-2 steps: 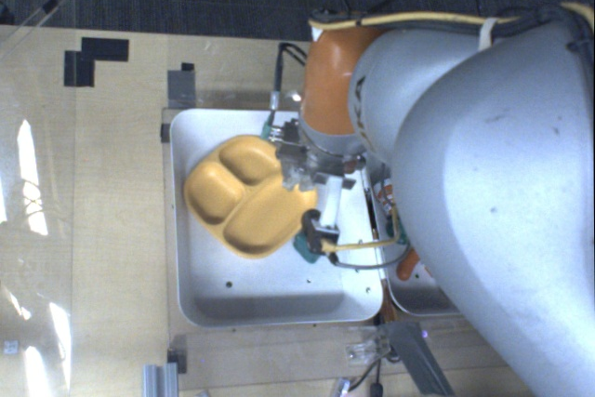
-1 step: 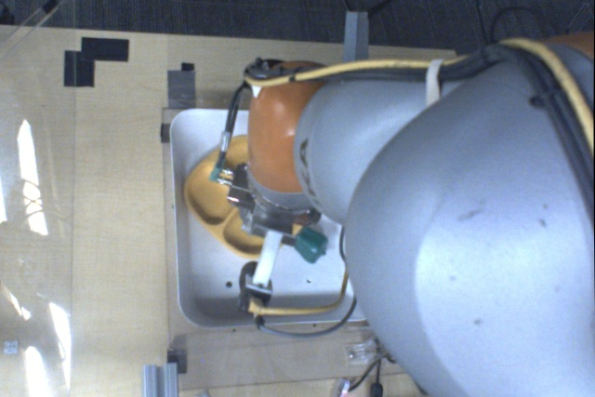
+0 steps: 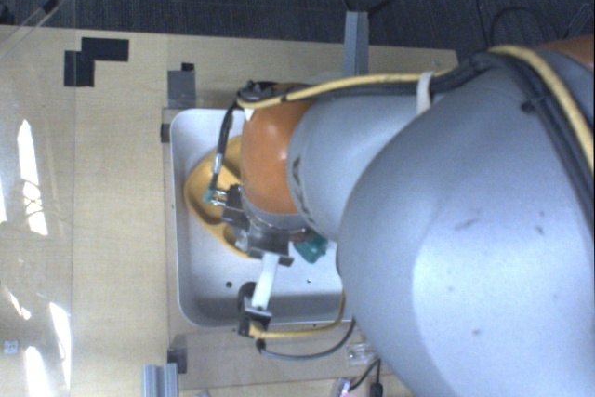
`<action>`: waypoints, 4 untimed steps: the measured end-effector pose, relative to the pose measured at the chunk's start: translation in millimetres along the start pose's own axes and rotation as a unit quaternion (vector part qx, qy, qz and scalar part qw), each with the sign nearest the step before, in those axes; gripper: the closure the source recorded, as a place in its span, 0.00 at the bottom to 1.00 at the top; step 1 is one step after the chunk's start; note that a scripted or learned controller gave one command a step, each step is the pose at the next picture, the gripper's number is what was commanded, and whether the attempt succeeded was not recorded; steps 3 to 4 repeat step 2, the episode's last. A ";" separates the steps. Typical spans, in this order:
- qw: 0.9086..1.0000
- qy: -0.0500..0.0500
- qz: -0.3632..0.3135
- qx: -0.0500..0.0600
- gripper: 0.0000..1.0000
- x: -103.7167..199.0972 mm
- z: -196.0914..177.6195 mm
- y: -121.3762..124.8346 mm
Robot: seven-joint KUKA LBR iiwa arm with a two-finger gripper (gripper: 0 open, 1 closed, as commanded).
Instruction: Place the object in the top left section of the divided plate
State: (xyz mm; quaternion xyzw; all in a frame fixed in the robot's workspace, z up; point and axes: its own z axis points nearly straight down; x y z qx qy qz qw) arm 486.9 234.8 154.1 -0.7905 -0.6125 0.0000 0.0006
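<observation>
Reaching into the white bin point(image 3: 191, 228) over the yellow plate point(image 3: 200, 191), the arm point(image 3: 446, 218) leaves me unable to tell the grip.

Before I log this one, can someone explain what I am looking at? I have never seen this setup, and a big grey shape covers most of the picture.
The big grey shape is a robot arm with an orange band near its wrist. One camera, fixed above a pale wooden bench, looks down at a slant, and the arm reaches in from the right, hiding much of the scene. Below it sits a shallow white bin. A yellow plate peeks out from under the wrist, and a small teal object shows beside the arm. The arm covers its gripper, so I cannot tell whether anything is held.
</observation>
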 end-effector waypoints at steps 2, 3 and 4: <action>0.998 0.000 -0.070 -0.002 1.00 -61.0 -57.2 16.4; 0.998 0.000 -0.070 -0.002 1.00 -61.0 -57.2 16.4; 0.998 0.000 -0.070 -0.002 1.00 -61.0 -57.2 16.4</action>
